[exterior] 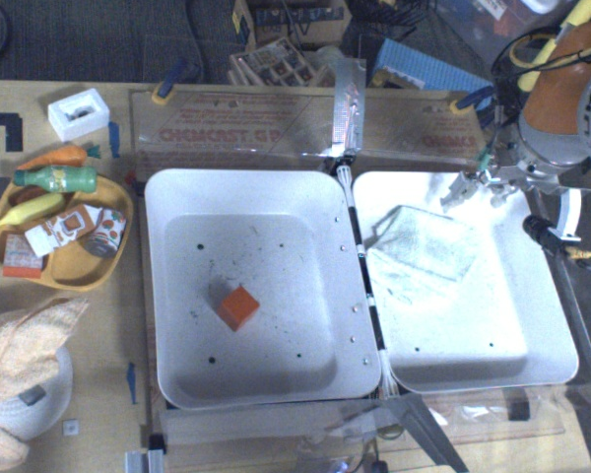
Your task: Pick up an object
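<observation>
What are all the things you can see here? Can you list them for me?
Bins: two, white, side by side on the bench.
Block: one, orange, in the left bin.
Clear plastic bag: one, see-through, in the right bin.
Bowl: one, yellow, left of the bins, holding toy food and small packets.
Bottle: one, green, on top of the bowl.
Box: one, white, far left corner.
Cloth: one, peach, near left corner.
Arm: one, grey with orange band, right.
Hand: one, metal, over the right bin's far edge.
</observation>
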`<move>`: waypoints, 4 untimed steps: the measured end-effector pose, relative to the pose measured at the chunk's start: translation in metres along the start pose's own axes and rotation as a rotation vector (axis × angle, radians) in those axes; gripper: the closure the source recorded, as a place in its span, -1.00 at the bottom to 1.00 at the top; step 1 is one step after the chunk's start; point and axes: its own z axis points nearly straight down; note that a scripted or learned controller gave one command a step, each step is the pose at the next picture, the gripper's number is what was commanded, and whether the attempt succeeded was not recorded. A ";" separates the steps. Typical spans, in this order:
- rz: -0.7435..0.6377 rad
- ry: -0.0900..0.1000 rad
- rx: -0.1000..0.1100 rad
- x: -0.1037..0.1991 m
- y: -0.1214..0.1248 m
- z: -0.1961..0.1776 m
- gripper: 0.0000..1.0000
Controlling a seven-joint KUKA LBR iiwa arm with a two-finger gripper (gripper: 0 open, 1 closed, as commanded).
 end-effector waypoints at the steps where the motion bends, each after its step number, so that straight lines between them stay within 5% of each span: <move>1: -0.338 0.003 0.000 0.051 -0.012 0.045 -1.00; 2: -0.323 0.003 -0.002 0.099 -0.058 0.044 -1.00; 3: -0.617 0.003 -0.001 0.066 -0.102 0.044 -1.00; 4: -0.500 0.001 -0.005 0.078 -0.046 0.044 -1.00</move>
